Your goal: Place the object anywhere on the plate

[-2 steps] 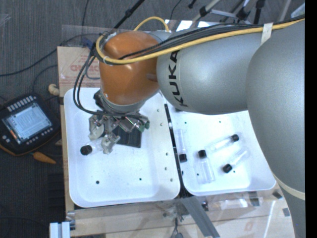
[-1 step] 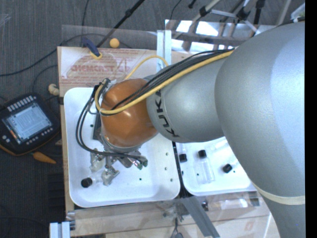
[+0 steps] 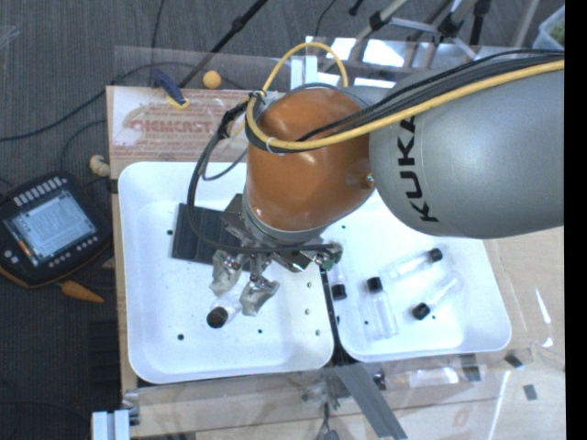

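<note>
Gripper low in left bin, just right of black-capped clear vial; fingers look spread, nothing between them. Dark square plate up-left of vial, partly under arm. Advice: centre fingers over vial body, close across its width, lift clear before moving to plate.

the grey arm reached in from the right of the camera view, its thick last link crossing the upper right and bearing the maker's name in black letters. a yellow cable and black cables ran along its top side. the orange band above the wrist bulged toward the camera and hid much of what lay under it. below the band the wrist pointed steeply downward. the gripper hung at its end, low and left of centre, with two pale metal fingers angled down and slightly leftward, side by side.
</note>
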Controlling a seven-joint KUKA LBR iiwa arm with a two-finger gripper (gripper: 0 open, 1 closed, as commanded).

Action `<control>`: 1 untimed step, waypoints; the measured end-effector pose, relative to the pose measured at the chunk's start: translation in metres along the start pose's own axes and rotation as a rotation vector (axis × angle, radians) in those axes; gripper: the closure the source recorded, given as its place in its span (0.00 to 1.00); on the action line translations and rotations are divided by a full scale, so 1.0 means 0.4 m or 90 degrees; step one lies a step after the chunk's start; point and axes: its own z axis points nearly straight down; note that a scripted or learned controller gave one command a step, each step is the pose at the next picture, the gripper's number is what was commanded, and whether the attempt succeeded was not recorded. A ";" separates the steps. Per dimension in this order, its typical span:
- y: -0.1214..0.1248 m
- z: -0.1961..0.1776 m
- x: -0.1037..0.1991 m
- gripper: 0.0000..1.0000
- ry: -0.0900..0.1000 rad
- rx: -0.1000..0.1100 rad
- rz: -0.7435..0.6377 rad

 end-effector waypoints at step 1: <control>0.032 0.052 -0.120 1.00 0.001 -0.001 -0.078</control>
